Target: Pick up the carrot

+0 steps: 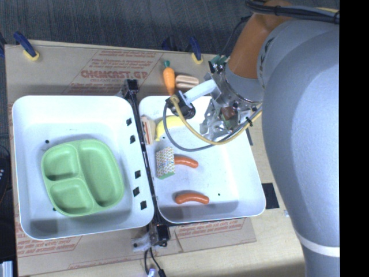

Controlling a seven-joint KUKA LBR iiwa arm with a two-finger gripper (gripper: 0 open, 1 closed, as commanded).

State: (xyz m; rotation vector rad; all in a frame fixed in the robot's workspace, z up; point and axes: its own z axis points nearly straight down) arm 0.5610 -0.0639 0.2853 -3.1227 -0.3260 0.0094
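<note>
The robot's hand (216, 123) hangs over the far right part of the right white bin (245, 178), a cluster of metal parts, cables and a white link below the grey arm (300, 126) with its orange band. Whether the hand is apart or together cannot be told from this slanted view, since wiring and the wrist cover it; nothing is seen gripped in it.

The small orange carrot with a green top (168, 78) lies outside the bins, on the cardboard-covered bench (86, 74) just beyond the far rim of the right bin. Its long axis runs roughly far to near, green top at the far end, orange tip pointing near toward the bin's edge. Just to its right lies a tan, bun-like toy food piece (186, 81).

Inside the right bin are two orange-red sausage-shaped pieces, one in the middle (185, 162) and one nearer the front (191, 198), a small speckled block (165, 162) at the left wall, and a yellow piece (171, 123) with a striped item (147, 129) beside it near the far left corner.

The left white bin (29, 154) holds a light green divided plastic tray (82, 176).
</note>
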